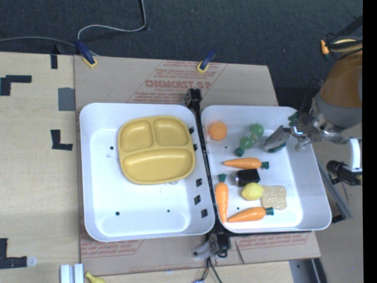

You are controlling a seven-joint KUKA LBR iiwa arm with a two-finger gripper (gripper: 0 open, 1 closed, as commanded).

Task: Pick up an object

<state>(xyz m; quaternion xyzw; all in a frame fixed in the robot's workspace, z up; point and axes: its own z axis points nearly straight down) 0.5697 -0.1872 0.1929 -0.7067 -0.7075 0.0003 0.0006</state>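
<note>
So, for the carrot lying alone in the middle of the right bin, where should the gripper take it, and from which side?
Grip the carrot at its thick orange middle, coming straight down from above. It lies flat and roughly left to right, so the fingers should probably close across its narrow width. The black block sits close below it, leaving little room there; the gripper is up to its right.

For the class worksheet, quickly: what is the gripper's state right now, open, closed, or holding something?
Gripper: open over the right bin, holding nothing, beside the green bottle.
</note>
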